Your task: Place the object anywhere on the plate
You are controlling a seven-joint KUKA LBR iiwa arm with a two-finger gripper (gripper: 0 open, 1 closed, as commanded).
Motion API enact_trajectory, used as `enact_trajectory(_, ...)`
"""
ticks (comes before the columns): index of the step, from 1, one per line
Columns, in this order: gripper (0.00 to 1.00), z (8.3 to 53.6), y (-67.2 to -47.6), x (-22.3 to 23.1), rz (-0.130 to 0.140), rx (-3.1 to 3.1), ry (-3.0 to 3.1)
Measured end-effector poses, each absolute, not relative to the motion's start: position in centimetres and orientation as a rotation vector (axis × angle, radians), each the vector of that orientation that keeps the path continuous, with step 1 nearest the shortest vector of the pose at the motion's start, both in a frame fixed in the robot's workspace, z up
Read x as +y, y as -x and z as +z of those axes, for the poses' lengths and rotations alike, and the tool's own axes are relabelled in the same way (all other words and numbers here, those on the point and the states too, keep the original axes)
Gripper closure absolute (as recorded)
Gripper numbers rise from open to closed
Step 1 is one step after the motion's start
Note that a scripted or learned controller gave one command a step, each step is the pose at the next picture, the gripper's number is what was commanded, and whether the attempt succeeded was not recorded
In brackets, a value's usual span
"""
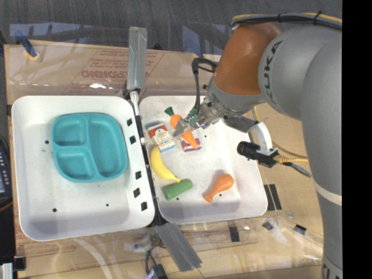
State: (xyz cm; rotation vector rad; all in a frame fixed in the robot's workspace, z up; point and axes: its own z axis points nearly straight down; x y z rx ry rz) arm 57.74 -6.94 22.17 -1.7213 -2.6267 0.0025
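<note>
1. While the gripper hangs low over the right bin, its tip sits among a tight cluster of small items, and I cannot tell what state it is in, nor whether anything is caught in it.
2. Which item the task means is not certain; the likeliest, judging by where the tip is, is the carrot, or a second orange piece just beside it, both near the bin's back left.
3. Risk: the items here lie so close that a grab could catch two at once, or push one aside and come up with nothing.
4. Risk: the red carton and the dark red packet touch or nearly touch the orange pieces, so either may be dragged along.
5. Risk: the carry must clear the divider between the bins; a weak hold could drop the item short of the plate.
6. Right bin also holds a banana, a green pickle and an orange drumstick, well apart from the tip.
7. Left bin holds the teal three-section plate, with nothing on it.
</note>
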Motion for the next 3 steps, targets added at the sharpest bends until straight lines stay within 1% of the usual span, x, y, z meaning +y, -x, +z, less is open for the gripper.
enact_trajectory(1, 1.00, 23.1, -60.0, -1.4, 0.002, -2.786, 1.449)
enact_trajectory(2, 1.00, 21.9, -63.7, 4.3, 0.004, -2.799, 1.416)
enact_trajectory(3, 0.00, 22.0, -63.7, 4.3, 0.004, -2.800, 1.416)
